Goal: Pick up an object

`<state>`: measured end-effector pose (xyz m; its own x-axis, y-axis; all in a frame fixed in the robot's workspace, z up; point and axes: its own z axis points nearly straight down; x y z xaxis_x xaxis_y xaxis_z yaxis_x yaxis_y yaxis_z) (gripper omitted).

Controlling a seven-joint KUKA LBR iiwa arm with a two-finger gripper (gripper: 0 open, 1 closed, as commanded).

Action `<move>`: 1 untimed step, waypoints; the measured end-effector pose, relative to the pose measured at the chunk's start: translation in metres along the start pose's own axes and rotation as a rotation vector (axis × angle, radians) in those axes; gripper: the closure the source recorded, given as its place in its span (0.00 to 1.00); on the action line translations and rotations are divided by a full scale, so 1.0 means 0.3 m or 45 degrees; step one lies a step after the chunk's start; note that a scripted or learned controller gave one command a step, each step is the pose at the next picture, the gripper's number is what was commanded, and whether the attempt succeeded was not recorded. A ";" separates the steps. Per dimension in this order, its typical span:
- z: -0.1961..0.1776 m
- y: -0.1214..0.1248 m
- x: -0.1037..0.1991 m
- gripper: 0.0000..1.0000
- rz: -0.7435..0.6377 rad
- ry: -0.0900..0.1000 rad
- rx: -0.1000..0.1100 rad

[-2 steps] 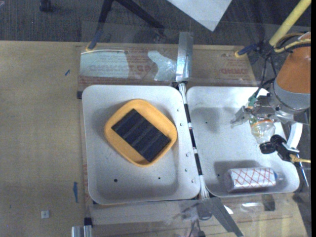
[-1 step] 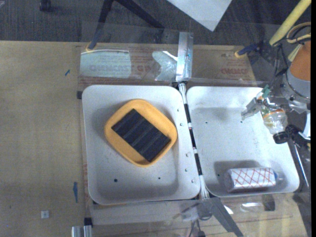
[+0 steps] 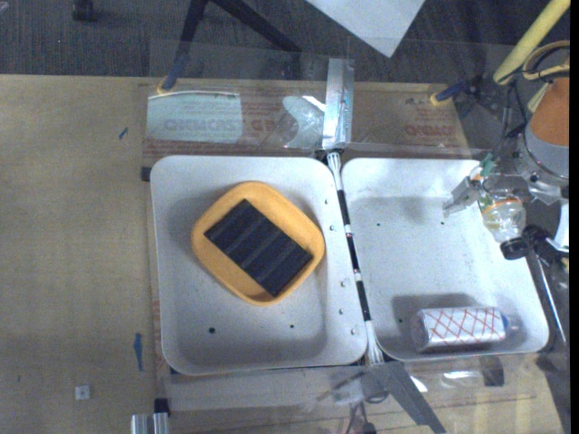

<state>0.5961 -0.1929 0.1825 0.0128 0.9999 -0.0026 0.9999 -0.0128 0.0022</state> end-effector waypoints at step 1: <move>0.082 0.111 -0.074 0.00 -0.013 0.000 0.001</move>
